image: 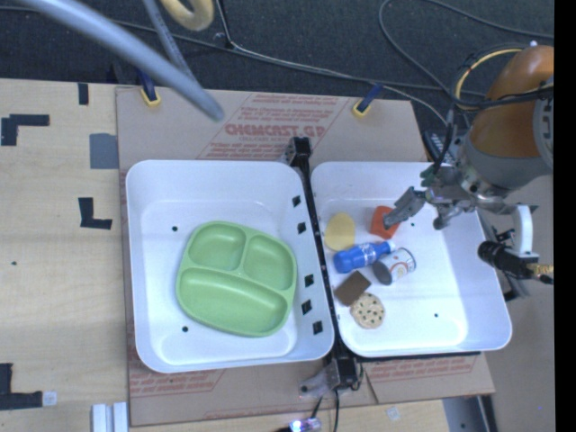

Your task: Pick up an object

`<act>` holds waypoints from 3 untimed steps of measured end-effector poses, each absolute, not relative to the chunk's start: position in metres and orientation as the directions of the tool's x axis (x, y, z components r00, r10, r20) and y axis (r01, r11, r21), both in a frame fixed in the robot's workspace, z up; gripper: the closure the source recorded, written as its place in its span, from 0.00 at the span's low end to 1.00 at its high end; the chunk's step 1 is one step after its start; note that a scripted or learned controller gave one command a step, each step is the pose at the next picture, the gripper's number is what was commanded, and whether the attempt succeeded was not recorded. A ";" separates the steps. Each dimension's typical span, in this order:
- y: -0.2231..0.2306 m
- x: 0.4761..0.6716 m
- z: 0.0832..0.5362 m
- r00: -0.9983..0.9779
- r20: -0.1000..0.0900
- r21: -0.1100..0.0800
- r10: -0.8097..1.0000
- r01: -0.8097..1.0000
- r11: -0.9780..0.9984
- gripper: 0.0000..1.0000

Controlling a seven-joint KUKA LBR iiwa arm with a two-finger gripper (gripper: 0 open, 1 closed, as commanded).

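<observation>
**Claw spread open by the orange block**

You see the gripper open over the right bin, one finger just beside the orange block. Below that block lie the blue bottle, yellow piece and cookie.

Right bin: objects are crowded against the divider-side half, namely yellow piece, orange block, blue bottle, brown square and cookie (several touching or just beside one another). Open floor is left along the near and far-right portions. Left bin: the centre is occupied by the green divided plate; bare margins are left around it.
</observation>
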State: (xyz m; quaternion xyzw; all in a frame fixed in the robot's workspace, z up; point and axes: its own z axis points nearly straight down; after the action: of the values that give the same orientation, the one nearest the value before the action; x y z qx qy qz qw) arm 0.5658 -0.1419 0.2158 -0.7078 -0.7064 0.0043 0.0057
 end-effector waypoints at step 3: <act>-0.133 0.562 0.122 -0.001 0.001 -0.007 1.000 1.000 0.001 0.00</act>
State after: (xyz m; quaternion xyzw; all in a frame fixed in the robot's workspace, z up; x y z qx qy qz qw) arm 0.5615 -0.1327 0.1215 -0.7066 -0.7076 0.0021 0.0025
